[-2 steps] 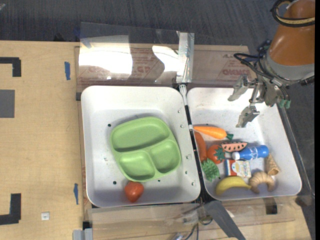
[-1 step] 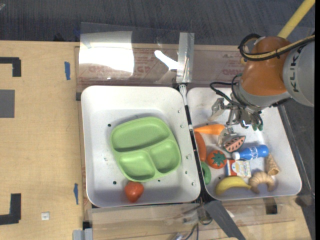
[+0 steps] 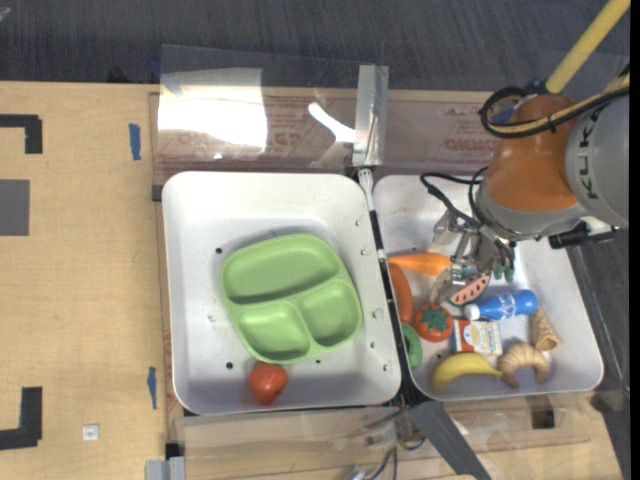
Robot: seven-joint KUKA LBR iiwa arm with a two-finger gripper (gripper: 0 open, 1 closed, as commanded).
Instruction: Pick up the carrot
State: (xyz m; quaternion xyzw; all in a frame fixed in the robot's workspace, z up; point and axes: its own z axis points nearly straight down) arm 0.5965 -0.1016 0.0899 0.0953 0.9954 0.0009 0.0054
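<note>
Fingers of the gripper (image 3: 463,260) hung just right of the carrot (image 3: 420,264); whether they gripped anything could not be told.

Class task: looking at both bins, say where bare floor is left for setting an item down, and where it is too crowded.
Free: the left bin has bare white floor all around the green divided plate, except at the tomato. Crowded: the right bin, where the claw, carrot, strawberry, bottle and banana cluster.
</note>
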